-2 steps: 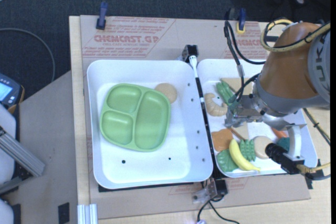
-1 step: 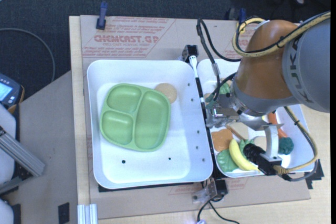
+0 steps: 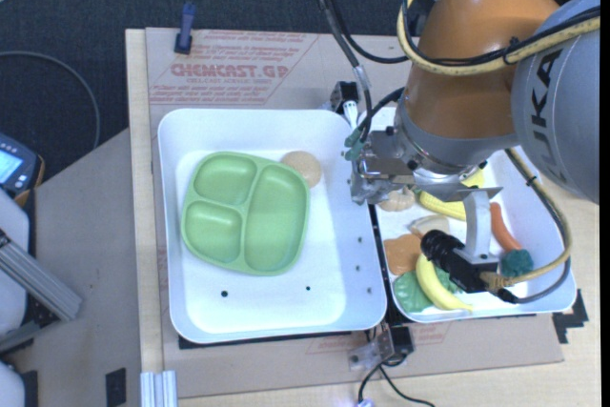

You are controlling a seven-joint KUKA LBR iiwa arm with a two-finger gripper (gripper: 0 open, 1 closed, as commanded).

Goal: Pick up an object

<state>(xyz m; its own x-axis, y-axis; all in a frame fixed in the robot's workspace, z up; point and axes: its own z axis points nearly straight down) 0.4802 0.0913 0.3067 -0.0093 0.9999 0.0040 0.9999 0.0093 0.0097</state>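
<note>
My gripper [image 3: 366,180] hangs over the left edge of the right bin [image 3: 562,248], beside the wall shared with the left bin [image 3: 191,133]. A tan toy food piece [image 3: 396,199] lies just to its right, partly under the wrist. The right bin also holds a yellow banana [image 3: 434,284], a second banana [image 3: 444,205], an orange carrot [image 3: 502,229], an orange disc [image 3: 402,253] and a green leafy piece [image 3: 408,293]. The arm hides much of this bin. Nothing can be seen in the gripper.
In the left bin a green divided plate [image 3: 246,213] lies at centre-left, with a tan round cookie [image 3: 304,167] at its upper right corner. A blue clip [image 3: 184,27] sits on the cardboard sheet behind the bins.
</note>
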